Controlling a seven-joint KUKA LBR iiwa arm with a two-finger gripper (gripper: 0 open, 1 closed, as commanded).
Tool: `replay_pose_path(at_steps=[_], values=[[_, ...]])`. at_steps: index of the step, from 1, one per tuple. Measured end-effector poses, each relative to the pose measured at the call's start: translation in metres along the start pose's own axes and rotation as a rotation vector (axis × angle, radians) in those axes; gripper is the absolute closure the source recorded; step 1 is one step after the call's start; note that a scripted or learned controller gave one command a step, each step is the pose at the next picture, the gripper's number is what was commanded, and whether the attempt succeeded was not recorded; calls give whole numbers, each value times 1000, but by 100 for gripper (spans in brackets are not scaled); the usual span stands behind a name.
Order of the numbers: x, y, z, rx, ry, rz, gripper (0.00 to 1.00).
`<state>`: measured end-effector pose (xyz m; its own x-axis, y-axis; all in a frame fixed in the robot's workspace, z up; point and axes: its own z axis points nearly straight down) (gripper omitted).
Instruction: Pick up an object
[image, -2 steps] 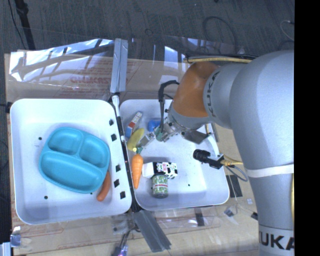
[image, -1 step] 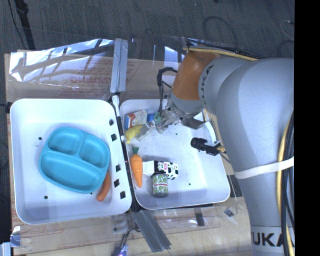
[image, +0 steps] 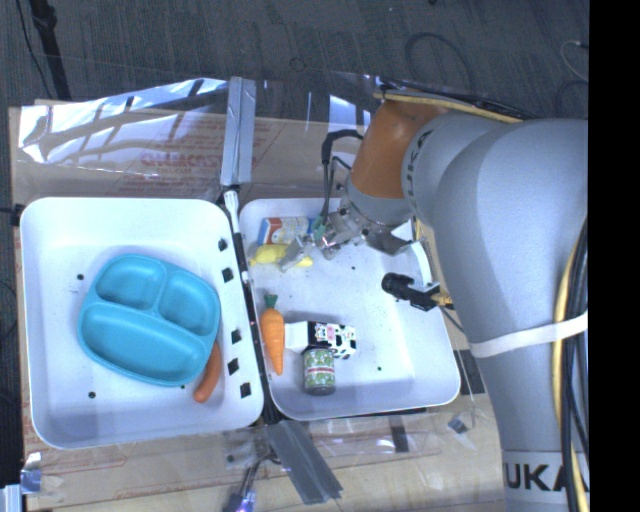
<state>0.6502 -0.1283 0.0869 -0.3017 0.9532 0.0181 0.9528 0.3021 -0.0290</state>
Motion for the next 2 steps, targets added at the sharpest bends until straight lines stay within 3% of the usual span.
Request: replay_pose_path(at_steps=[1, 2], values=[[20, 5, 1, 1, -12, 4, 0], [21, 3, -6, 12, -9, -3, 100]])
